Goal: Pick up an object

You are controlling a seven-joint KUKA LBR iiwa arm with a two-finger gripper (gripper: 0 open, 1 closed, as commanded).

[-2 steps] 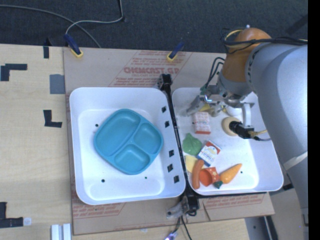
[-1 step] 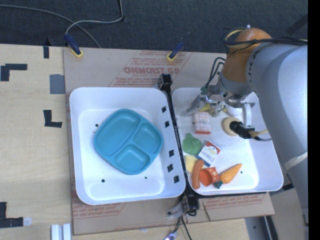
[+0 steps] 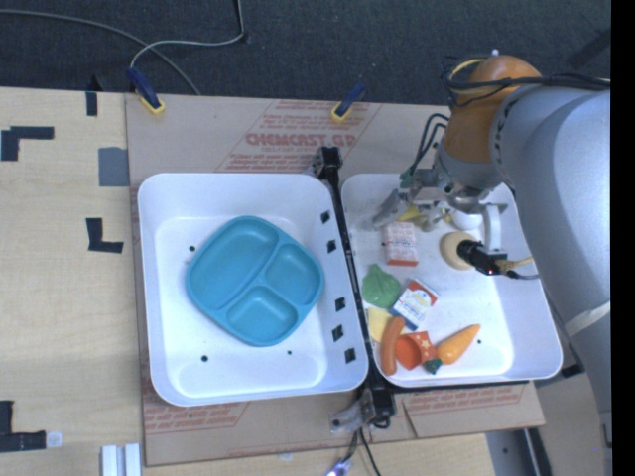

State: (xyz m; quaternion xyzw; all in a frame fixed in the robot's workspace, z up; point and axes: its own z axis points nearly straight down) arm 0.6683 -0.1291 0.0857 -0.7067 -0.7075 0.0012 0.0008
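Observation:
My gripper [image 3: 399, 206] is low over the far left part of the right bin [image 3: 526, 340], just above a small white and red packet [image 3: 401, 245]. A beige round piece [image 3: 456, 251] lies to its right under the wrist. Toward the front lie a green item [image 3: 380, 289], a white and red carton [image 3: 417, 301], a yellow piece [image 3: 377, 322], an orange-red sausage shape [image 3: 392, 344], a red piece [image 3: 416, 348] and an orange carrot [image 3: 456, 343]. Nothing shows in the gripper's grasp.
The left bin [image 3: 164, 266] holds a blue divided plate [image 3: 255, 279]. A black divider with clips [image 3: 340, 266] runs between the two bins. The grey arm [image 3: 556, 167] covers the right bin's far right corner. Cables [image 3: 179, 38] trail across the dark floor behind the bench.

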